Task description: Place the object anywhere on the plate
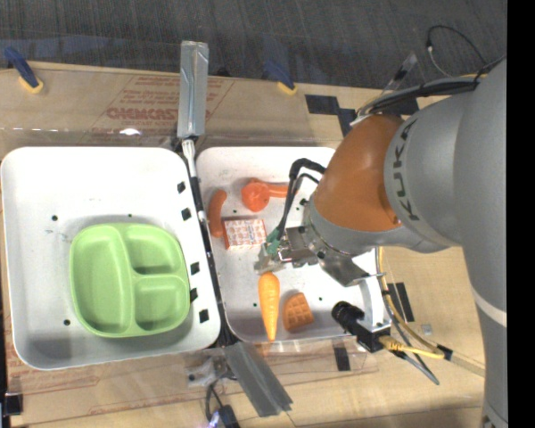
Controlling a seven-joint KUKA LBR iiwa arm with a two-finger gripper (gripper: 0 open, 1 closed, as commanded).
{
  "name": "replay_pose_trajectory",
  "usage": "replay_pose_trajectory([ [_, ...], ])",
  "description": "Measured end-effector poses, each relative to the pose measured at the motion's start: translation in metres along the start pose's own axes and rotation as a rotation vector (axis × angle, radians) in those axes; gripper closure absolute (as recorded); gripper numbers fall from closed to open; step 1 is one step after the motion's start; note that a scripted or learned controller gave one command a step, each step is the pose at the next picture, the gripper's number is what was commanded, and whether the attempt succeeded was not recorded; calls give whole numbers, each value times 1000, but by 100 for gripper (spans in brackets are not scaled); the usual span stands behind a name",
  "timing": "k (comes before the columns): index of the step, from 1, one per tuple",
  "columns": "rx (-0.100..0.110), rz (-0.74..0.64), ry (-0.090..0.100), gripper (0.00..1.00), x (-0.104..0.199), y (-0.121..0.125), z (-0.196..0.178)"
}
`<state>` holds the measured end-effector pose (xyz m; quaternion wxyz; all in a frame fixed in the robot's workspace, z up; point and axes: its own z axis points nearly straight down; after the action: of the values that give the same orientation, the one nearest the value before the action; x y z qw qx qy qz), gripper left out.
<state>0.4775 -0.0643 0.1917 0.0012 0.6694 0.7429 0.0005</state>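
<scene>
Two shallow white bins are sitting side by side on a bench, seen from above at a slant. At the near edge of the right bin [250, 328], a toy carrot [268, 303] is lying with its tip pointing toward the viewer, and a small brown waffle [297, 311] is resting just beside it on the right. A little farther in, the gripper [273, 251] is hanging low over the middle of this bin, above the carrot's top; the wrist is hiding its fingers, so I cannot tell whether they are apart or together, and nothing is visibly held. Just left of the gripper a small red and white carton [245, 234] is lying flat, with a sausage [217, 210] touching its left side. Farther back an orange scoop [260, 193] is lying, its handle partly hidden behind the arm [401, 176], which is covering the bin's right side. In the left bin [36, 194], a green divided plate [131, 279] is sitting near the front.
</scene>
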Motion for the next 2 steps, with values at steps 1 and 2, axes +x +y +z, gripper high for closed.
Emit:
replay_pose_trajectory([
  [1, 6, 4, 3, 100, 88, 31, -32],
  [2, 6, -72, 2, 100, 155, 33, -58],
])
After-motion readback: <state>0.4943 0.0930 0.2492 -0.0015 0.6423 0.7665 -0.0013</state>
